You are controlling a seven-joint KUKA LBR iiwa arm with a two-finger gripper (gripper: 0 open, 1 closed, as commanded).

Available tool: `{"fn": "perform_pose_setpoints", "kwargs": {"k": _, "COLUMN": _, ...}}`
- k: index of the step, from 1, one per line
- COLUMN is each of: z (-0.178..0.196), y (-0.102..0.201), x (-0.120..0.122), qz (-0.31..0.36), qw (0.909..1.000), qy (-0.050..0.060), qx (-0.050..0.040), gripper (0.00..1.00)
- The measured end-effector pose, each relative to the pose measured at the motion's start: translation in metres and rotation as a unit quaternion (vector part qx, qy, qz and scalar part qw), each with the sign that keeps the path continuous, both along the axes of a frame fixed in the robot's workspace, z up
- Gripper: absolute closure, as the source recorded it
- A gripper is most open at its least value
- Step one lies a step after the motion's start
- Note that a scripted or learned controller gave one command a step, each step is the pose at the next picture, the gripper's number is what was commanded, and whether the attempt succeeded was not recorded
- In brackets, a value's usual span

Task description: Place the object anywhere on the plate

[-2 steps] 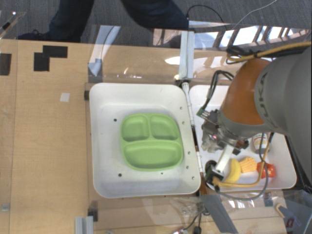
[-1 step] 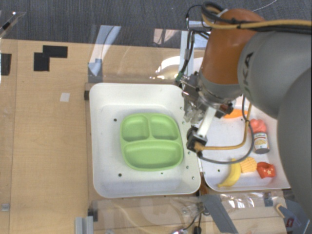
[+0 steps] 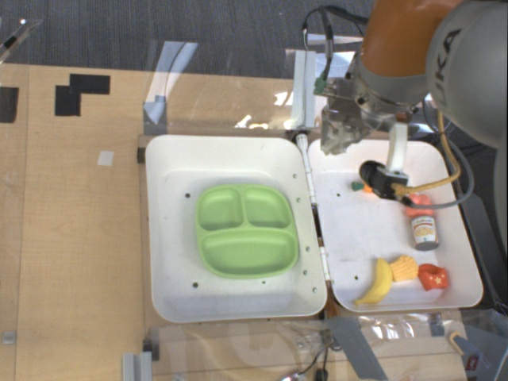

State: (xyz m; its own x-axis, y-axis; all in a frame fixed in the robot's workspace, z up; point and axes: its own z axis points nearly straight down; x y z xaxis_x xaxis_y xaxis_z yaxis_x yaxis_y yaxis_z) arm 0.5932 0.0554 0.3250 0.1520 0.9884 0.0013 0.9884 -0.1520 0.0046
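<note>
Bins: two shallow white bins side by side on the pale wood bench [image 3: 71,228], the left bin [image 3: 171,153] and the right bin [image 3: 357,244], touching along their inner walls.

Plate: one light green plastic divided plate [image 3: 246,252], three compartments (two small at the back, one long at the front). It lies flat in the middle of the left bin with nothing on it.

Loose items: five, all in the right bin, so the thing to be moved is there, though which one it is can't be told.
- One yellow toy banana [image 3: 379,284] near the front wall.
- One yellow ridged corn-like piece [image 3: 404,269] touching the banana's upper end.
- One red toy piece [image 3: 433,277] just beside the corn-like piece, toward the outer wall.
- One small bottle with a red cap and pale label [image 3: 425,227], behind those three, apart from them.
- One small orange bit [image 3: 359,186] mid-bin, partly hidden, too small to identify.

Robot: one grey arm [image 3: 468,62] with an orange band [image 3: 405,6] comes in from the right. One gripper [image 3: 337,143] hangs over the back left corner of the right bin, close to the dividing wall. Whether it is spread or pressed together can't be told, and nothing is visibly pinched in it. It is well apart from the banana group and the bottle.

The raised inner walls stand between the loose items and the plate. Two black marks [image 3: 79,92] sit on the bench, back left.
</note>
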Motion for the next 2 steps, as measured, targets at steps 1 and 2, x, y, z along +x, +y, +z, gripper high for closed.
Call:
{"fn": "perform_pose_setpoints", "kwargs": {"k": 1, "z": 0.02, "y": -0.079, "x": 0.023, "qz": 0.136, "qw": 0.9907, "qy": -0.001, "qx": -0.0013, "gripper": 1.0}}
{"fn": "perform_pose_setpoints", "kwargs": {"k": 2, "z": 0.112, "y": -0.106, "x": -0.045, "qz": 0.189, "qw": 0.9819, "qy": -0.002, "qx": -0.0018, "gripper": 1.0}}
